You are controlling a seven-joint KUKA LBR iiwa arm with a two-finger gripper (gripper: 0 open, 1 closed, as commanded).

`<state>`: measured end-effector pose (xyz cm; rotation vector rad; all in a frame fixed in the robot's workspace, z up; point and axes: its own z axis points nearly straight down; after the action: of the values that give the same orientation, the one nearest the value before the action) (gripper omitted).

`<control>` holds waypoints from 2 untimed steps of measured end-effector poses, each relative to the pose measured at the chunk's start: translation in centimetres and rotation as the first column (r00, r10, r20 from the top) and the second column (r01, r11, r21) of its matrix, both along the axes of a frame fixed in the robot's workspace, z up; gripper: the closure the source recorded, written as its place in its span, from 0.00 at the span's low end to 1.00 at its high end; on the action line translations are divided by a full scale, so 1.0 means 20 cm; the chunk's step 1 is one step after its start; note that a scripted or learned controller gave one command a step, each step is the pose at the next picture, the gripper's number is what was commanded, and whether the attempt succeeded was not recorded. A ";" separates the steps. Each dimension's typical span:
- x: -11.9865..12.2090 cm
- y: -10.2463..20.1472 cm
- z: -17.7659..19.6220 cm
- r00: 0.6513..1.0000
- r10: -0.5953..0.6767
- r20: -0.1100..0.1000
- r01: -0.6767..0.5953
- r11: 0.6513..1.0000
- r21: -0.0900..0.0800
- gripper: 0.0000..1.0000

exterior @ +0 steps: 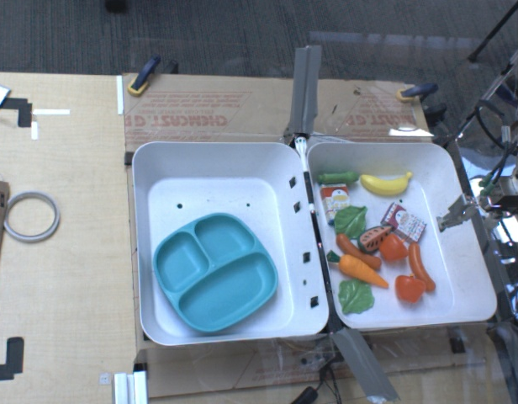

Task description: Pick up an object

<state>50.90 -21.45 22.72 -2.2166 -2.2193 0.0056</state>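
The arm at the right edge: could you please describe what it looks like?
Little of it is clear: a slim, pale grey metal pincer above the right bin rim, with thin dark cables looping behind it. Any markings are too small to read.

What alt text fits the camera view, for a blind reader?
Two white bins side by side: the left bin holds a teal divided plate; the right bin holds toy food, including a banana, a carrot and a sausage. A tape roll lies on the bench.
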 end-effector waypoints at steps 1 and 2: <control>-0.09 0.12 -0.69 0.900 -0.436 -0.001 0.436 0.900 -0.002 0.00; 0.05 0.23 -0.69 0.733 -0.681 0.000 0.681 0.733 -0.005 0.00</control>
<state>51.83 -16.75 8.97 -2.8759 -1.2557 0.0095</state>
